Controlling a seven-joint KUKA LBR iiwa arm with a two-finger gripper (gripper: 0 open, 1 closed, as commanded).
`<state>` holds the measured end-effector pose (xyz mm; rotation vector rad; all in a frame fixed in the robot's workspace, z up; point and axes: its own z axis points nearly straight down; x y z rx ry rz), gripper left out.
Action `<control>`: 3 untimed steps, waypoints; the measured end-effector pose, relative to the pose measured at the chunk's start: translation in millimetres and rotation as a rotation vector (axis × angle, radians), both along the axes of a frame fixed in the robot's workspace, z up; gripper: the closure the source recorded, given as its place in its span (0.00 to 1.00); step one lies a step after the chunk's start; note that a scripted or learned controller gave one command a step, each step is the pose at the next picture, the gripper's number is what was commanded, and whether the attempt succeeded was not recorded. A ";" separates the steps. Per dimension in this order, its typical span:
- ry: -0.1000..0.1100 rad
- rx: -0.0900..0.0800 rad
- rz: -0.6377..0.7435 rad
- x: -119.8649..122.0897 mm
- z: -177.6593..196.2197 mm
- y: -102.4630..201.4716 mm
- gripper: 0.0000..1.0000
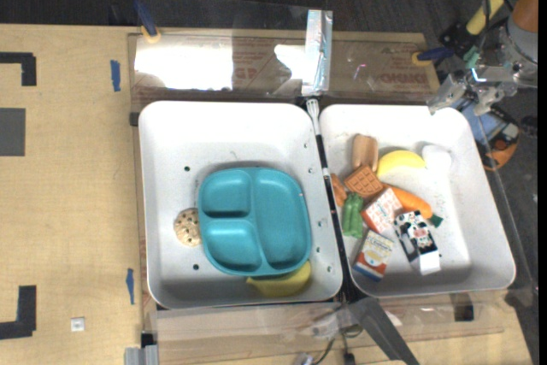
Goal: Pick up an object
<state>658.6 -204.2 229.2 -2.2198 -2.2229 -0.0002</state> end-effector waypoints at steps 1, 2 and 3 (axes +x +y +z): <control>0.006 0.010 -0.038 -52.7 -107.3 -11.8 0.00; -0.004 0.000 -0.202 -107.7 -142.7 43.5 0.00; -0.007 -0.001 -0.262 -72.5 -85.0 24.1 0.00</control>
